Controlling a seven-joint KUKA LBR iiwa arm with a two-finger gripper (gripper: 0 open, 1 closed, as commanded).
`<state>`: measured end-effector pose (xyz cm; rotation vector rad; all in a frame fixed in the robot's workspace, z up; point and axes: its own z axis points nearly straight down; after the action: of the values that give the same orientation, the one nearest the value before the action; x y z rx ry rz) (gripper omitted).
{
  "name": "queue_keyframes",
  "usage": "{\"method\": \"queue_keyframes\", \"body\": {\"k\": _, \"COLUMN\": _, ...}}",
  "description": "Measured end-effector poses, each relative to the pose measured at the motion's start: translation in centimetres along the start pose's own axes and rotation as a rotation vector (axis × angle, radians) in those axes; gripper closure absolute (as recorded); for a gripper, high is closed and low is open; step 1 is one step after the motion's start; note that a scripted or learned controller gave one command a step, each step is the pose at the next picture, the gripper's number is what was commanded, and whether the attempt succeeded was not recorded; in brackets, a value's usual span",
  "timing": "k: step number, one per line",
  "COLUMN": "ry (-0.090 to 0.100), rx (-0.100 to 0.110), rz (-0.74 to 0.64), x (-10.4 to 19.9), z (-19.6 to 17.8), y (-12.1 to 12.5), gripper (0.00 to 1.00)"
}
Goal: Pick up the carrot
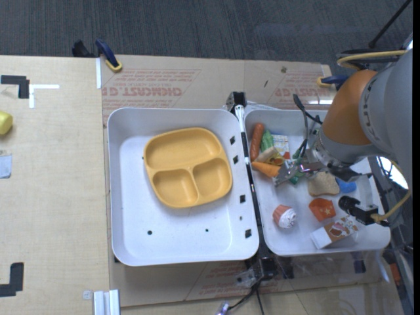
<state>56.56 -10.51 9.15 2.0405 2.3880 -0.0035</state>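
My gripper (pixel 287 174) sits low in the right bin (pixel 367 245), touching the carrot (pixel 266 168), finger spread unclear, so next I must close and lift.

Yellow 3-compartment plate (pixel 188 166) in left bin (pixel 118 195); right bin (pixel 289 241) w/ toy food.

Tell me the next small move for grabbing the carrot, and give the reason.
Probably ease the end effector a touch left and down over the carrot before closing. Its tip sits at the carrot's right end in the right bin, and the carrot is not visibly between its fingers.
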Motion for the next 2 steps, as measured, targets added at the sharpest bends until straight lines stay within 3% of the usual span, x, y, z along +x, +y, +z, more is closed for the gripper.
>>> {"method": "queue_keyframes", "body": {"k": 1, "ry": -0.001, "rx": 0.0, "rz": 0.039, "x": -1.5, "z": -9.4, "y": 1.3, "gripper": 0.0}}
{"method": "queue_keyframes", "body": {"k": 2, "ry": -0.004, "rx": -0.02, "rz": 0.057, "x": 0.2, "z": -1.8, "y": -1.2, "gripper": 0.0}}
